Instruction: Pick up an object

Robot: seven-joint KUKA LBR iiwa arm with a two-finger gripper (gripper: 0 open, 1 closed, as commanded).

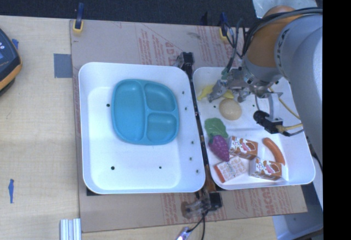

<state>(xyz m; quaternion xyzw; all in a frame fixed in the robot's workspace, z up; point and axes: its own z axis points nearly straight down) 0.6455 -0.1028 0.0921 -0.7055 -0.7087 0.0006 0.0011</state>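
Observation:
The right white bin (300,176) holds the loose objects. A cream egg-shaped ball (230,109) lies near its top. A yellow piece (207,91) sits to the ball's left. Below them are a green piece (215,125) and a purple bunch of grapes (220,147). Three brown-and-white snack packets (243,147) (230,169) (267,169) and an orange sausage (273,150) lie along the bottom. My gripper (236,91) hangs over the top of this bin, just above the cream ball. It looks open, and nothing shows between its fingers.
The left white bin (93,124) holds a blue divided plate (145,111). The arm's grey body and orange band (269,41) cover the right bin's upper right corner. A black cable end (263,119) dangles right of the ball. A dark device (6,61) lies at the bench's left edge.

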